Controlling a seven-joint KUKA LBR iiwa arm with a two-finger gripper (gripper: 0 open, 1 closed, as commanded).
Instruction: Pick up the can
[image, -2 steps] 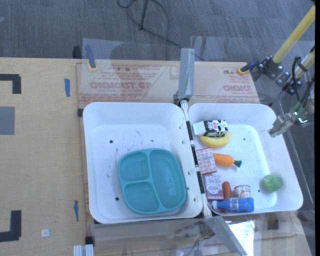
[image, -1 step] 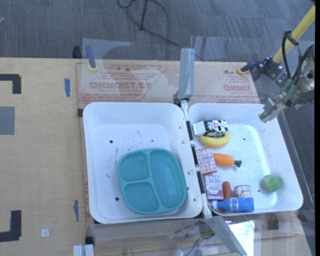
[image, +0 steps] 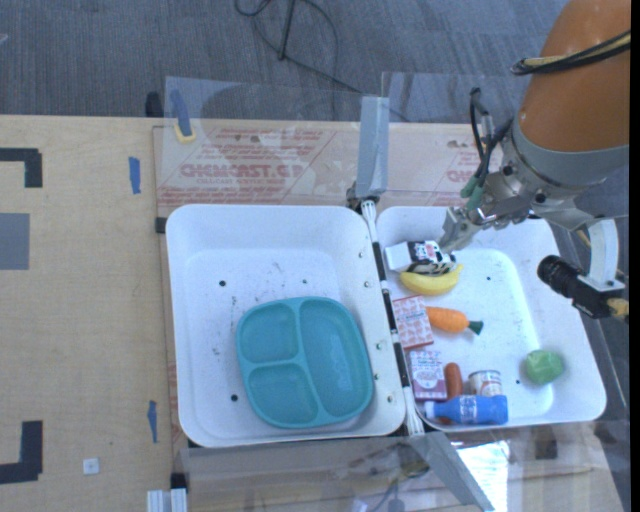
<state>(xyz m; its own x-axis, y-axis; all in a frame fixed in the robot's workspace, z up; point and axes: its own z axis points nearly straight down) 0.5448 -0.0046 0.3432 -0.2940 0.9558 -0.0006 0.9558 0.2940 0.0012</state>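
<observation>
The claw (image: 455, 232) hangs over the upper left corner of the right bin (image: 572, 402), right beside the black-and-white toy (image: 428, 254) and just above the banana (image: 431, 280); how far it is open, I cannot tell from this angle. Nothing visibly sits in its grip. The can (image: 486, 383) stands low in the right bin, near the bottom edge, squeezed between the small red sausage-like piece (image: 453, 378) on its left and the blue bottle (image: 469, 409) just below it. Room opens to its right, towards the green ball (image: 543, 366). The carrot (image: 449, 320) lies mid-bin, and two red-and-white cartons (image: 412, 322) line the dividing edge. The left bin (image: 200, 250) carries a teal divided plate (image: 303, 360) at its lower middle, with bare speckled floor around it. Faint red printing shows on the clear sheet above the bins, too blurred to read. The pale wooden desk (image: 80, 300) bears blue tape bits and black marks at left; grey carpet fills the top of the frame.
</observation>
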